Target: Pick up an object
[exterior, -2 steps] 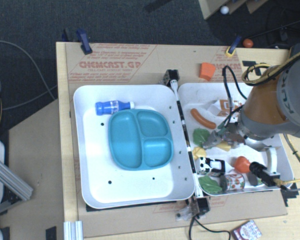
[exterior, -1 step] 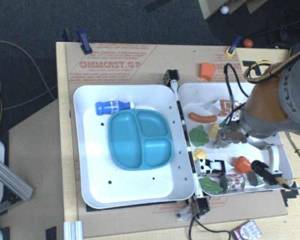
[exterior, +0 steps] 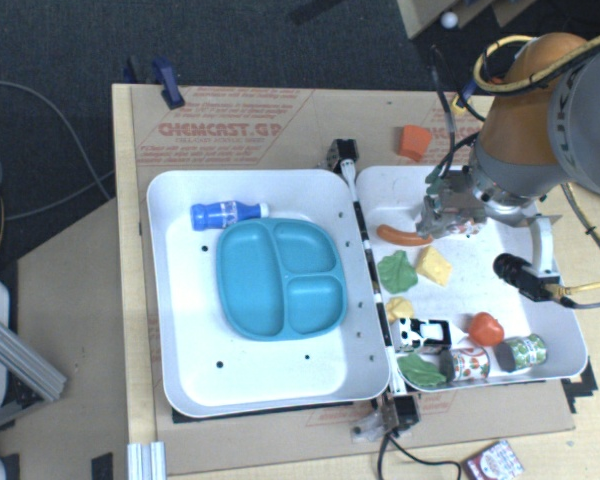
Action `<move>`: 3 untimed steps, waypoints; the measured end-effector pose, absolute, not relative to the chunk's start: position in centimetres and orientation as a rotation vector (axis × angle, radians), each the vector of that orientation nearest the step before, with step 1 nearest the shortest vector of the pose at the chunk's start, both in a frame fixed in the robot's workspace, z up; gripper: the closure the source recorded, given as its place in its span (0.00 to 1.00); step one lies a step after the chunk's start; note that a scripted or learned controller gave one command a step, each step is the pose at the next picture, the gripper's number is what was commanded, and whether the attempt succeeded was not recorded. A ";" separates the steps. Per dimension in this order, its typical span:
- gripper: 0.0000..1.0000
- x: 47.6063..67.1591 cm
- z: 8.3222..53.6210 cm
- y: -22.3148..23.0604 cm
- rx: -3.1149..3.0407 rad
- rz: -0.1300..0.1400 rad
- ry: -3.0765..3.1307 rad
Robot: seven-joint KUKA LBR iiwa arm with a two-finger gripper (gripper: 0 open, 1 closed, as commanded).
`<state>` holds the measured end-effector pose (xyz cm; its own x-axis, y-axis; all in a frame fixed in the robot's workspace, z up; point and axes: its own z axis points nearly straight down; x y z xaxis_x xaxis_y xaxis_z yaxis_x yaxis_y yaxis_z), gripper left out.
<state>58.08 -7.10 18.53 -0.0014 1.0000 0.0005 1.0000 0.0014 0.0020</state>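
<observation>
You had 2 white bins: left bin (exterior: 170,298) w/ 1 blue tray (exterior: 280,276) & 1 blue bottle (exterior: 225,213), right bin (exterior: 570,343) w/ 1 sausage (exterior: 405,235) just under the gripper (exterior: 442,215) – claw state, can't tell – plus 1 cheese wedge (exterior: 435,265), 1 tomato (exterior: 486,328), 2 cans (exterior: 495,357).

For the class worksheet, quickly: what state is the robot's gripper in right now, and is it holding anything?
Gripper: low in the right bin, just above the orange sausage; whether it grips anything cannot be told.
</observation>
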 end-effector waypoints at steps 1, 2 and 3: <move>0.00 58.0 18.5 -7.2 2.220 -0.001 2.223; 0.00 57.7 11.8 -11.2 2.224 -0.004 2.222; 0.00 59.1 8.4 -9.6 2.222 -0.001 2.224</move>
<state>59.08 -9.57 8.44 -0.0010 1.0000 0.0010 1.0000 0.0010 -0.0019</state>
